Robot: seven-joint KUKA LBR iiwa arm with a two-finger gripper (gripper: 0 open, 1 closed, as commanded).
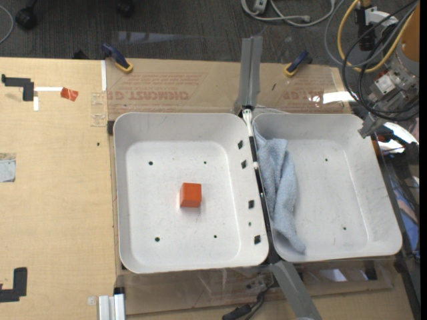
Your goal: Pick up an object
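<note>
Arm kept at the upper right edge of the camera view, outside the right bin, trailing yellow and black cables. Lower end reaching just over that bin's top right corner, above the rim. Gripper mostly cut off by the frame; cannot tell how it stands or whether anything sits in it. Orange block lying flat near the middle of the left bin, well apart from the arm. Pale blue cloth draped along the right bin's left wall, beside the divider.
</note>
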